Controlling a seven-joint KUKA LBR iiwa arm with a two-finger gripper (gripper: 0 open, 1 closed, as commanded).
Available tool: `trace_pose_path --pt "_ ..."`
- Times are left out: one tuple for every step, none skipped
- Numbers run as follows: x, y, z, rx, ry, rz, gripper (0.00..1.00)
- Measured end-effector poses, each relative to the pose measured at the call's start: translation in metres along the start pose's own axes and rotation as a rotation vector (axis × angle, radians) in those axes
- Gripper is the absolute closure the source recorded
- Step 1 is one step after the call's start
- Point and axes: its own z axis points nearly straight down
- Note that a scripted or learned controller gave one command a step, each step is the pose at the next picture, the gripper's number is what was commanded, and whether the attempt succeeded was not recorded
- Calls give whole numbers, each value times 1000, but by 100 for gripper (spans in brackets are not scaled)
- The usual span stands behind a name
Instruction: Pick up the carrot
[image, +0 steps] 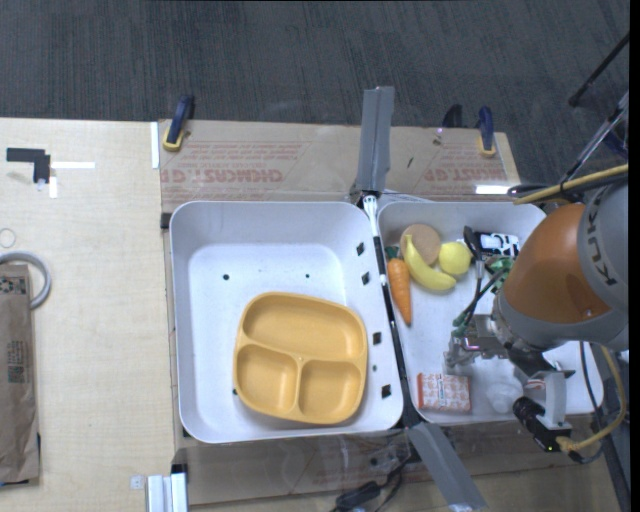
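Observation:
The carrot (400, 290) is orange and lies lengthwise along the left wall of the right bin (432, 412), tip toward the front. Just to its right are a banana (427, 272), a brownish round piece (421, 241) and a yellow lemon (454, 258). My gripper (463, 352) hangs over the middle of the right bin, right of and below the carrot, apart from it. The orange band of the arm (555, 265) covers the bin's right side.
The left bin (200, 330) holds a yellow divided tray (300, 357). A small red and white packet (443, 392) lies at the front of the right bin, just below the gripper. A grey divider bar (375, 140) stands behind the bins.

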Motion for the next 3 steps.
trace_pose_path --pt "103 18 -100 0 -2 -258 100" --pt "111 60 -99 2 -3 34 100" --pt "142 69 -163 0 -3 -297 100"
